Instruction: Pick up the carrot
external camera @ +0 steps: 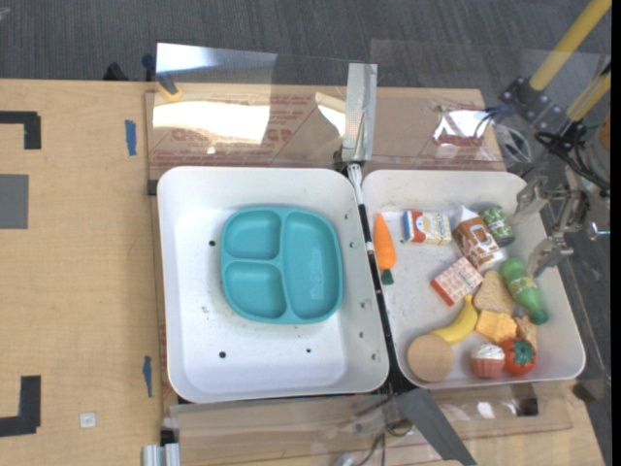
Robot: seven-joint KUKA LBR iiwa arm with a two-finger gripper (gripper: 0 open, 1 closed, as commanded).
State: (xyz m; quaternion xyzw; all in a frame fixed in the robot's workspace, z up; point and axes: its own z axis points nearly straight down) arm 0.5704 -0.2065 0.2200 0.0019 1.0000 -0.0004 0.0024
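The carrot point(385, 244) is a small orange toy with a green end pointing toward the near side. It lies along the left wall of the right bin point(572, 352), apart from the other toys. My gripper point(545, 227) hangs at the right bin's far right rim, well to the right of the carrot. Its two thin grey fingers point(532, 197) stand apart, open, with nothing between them.
Several toy foods crowd the right bin: a milk carton point(428, 226), a brown box point(476, 242), a green can point(499, 223), a banana point(456, 324), a green bottle point(525, 290) and a tomato point(521, 356). A teal divided plate point(283, 265) sits in the left bin point(184, 289).
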